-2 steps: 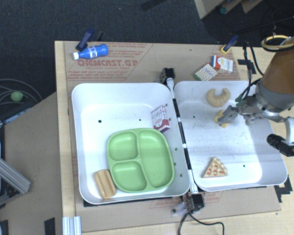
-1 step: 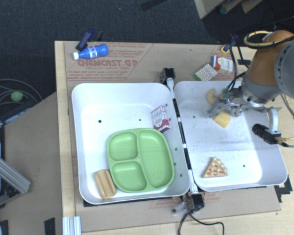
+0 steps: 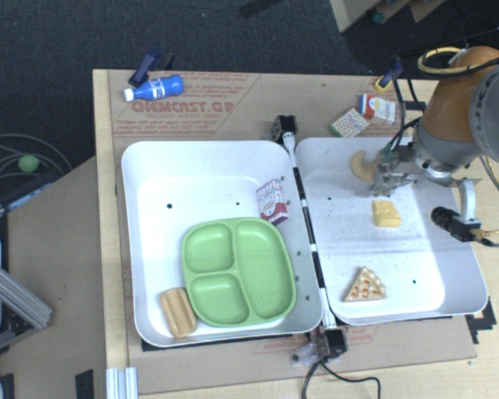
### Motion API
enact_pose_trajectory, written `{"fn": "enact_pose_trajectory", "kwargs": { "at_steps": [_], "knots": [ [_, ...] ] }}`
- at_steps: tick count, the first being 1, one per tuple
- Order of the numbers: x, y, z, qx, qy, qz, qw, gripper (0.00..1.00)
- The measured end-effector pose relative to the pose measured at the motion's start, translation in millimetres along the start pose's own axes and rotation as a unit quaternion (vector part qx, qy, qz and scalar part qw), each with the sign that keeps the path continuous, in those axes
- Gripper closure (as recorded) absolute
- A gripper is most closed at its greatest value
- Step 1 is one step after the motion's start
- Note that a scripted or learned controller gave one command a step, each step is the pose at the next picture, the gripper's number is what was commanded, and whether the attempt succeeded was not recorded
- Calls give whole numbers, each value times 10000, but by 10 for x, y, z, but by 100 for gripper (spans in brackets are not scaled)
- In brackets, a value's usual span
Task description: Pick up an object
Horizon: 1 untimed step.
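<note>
Your gripper (image 3: pixel 388 181) hangs low over the far part of the right bin (image 3: pixel 449 256); you cannot tell from this angle whether it is spread or closed. Just beside it, toward the bin's far wall, lies a tan curved piece (image 3: pixel 362 166). A yellow cheese block (image 3: pixel 387 214) sits on the bin floor just in front of the gripper, with open floor around it. Nearer the front rim, well apart, lies a toy pizza slice (image 3: pixel 365 287). The left bin (image 3: pixel 150 214) holds a green divided plate (image 3: pixel 237 270), a red-and-white packet (image 3: pixel 271 200) near the shared wall and a bread roll (image 3: pixel 177 312) touching the plate's edge. Behind the bins, on the bench, lie a blue-and-white bottle (image 3: pixel 154 88) and a small carton (image 3: pixel 349 123).
</note>
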<state>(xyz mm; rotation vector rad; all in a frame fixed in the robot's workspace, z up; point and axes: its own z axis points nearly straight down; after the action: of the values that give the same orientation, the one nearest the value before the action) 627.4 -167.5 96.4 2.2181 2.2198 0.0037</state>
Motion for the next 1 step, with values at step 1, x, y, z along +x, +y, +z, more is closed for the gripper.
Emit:
{"fn": "enact_pose_trajectory", "kwargs": {
  "at_steps": [1],
  "knots": [
    [0,-2,3,3,1,1,10000,0]
  ]
}}
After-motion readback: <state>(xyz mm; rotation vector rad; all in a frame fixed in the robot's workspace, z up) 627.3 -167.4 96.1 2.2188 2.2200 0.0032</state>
